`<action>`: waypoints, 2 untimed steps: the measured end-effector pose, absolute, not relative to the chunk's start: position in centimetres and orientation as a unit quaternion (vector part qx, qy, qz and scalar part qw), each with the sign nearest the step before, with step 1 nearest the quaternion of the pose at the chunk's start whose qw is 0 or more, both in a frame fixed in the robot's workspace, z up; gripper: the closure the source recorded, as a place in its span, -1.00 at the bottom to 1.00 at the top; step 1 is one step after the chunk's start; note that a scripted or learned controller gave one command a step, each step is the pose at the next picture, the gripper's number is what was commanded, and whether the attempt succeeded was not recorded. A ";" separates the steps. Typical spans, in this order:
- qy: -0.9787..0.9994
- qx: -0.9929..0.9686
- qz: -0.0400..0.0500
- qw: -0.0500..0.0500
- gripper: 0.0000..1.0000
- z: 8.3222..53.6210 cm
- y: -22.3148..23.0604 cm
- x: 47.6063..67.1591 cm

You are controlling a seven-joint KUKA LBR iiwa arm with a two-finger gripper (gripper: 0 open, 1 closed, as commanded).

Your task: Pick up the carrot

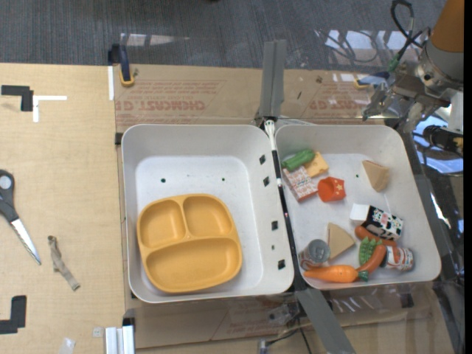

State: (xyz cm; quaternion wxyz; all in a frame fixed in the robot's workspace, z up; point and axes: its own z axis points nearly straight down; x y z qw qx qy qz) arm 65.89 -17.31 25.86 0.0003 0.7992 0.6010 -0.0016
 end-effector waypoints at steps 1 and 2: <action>0.404 0.915 -0.001 0.000 -1.00 29.1 -16.6 65.9; 0.308 0.951 -0.001 0.001 -1.00 33.4 -13.8 65.4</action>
